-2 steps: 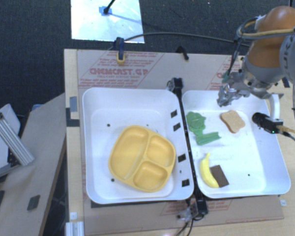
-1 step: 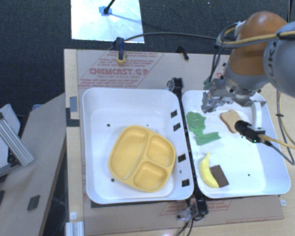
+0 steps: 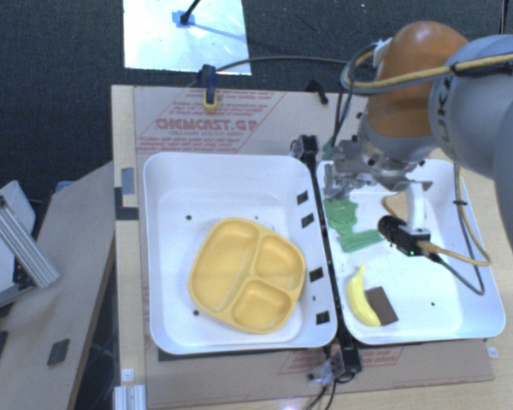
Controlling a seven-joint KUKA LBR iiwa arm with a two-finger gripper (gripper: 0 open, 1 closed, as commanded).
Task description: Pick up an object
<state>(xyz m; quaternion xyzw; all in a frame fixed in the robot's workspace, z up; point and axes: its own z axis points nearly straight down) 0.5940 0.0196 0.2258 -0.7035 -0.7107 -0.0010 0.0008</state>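
Nearest the camera, along the front of the right bin (image 3: pixel 487 314), a yellow banana (image 3: pixel 360 295) lay with a small brown block (image 3: pixel 380 306) touching its right side. The banana's long axis ran roughly from 11 o'clock to 5 o'clock, its upper tip pointing back toward the bin's middle. Across the divider, in the left bin (image 3: pixel 167 229), sat a yellow divided plate (image 3: pixel 248 273), well apart from the arm.

Farther back, at about 12 o'clock from the banana, a green object (image 3: pixel 349 227) lay beside the divider, its long axis seeming to run from 10 o'clock to 4 o'clock. Just right of it, a dark sensor head on a cable (image 3: pixel 399 235) hung over the bin floor, and a tan piece (image 3: pixel 397 203) showed at 1 o'clock behind a white bracket.

Farthest back, the end effector (image 3: pixel 343 180) was poised over the rear left corner of the right bin, under the grey and orange wrist. Its metal parts were too cluttered to read, so I could not tell its state, and nothing was visibly between them.

Judged from this, the green object was the nearest candidate, lying close below the end effector toward 6 o'clock; the banana lay in the same direction but well beyond. A grasp would probably have to close across the green object's short axis.
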